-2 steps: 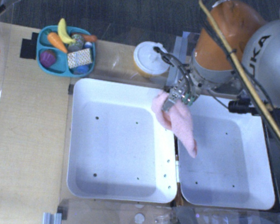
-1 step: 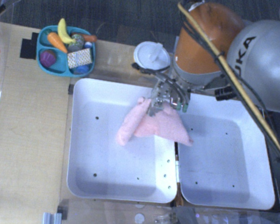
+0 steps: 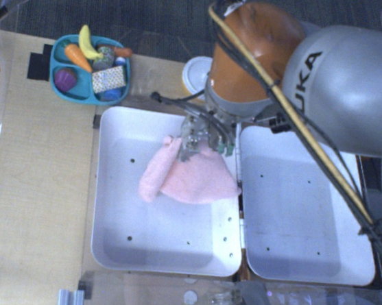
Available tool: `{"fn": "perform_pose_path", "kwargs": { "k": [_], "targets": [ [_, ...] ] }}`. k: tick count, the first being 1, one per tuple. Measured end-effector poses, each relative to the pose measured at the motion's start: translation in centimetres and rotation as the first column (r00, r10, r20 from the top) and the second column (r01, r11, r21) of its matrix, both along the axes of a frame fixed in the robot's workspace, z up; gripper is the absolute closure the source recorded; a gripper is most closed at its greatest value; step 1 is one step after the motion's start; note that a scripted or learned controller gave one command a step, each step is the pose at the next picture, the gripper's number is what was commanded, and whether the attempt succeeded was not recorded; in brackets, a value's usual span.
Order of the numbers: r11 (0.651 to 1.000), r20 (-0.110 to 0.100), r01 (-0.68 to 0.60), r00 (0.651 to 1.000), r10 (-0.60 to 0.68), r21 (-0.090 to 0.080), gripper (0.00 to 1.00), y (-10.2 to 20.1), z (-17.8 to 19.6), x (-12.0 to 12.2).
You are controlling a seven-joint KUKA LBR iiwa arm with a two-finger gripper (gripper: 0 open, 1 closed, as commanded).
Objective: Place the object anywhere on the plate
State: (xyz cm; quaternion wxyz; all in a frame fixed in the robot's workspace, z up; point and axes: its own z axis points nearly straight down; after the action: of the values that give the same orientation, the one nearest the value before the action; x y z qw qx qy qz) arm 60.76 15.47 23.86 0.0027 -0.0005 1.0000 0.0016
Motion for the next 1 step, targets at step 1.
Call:
{"fn": "perform_pose_path", "kwargs": {
  "k": [1],
  "targets": [
    [1.0,0.001,-0.003,1.0,0.003,0.0,1.0,5.04,-1.13,-0.54]
  ]
}}
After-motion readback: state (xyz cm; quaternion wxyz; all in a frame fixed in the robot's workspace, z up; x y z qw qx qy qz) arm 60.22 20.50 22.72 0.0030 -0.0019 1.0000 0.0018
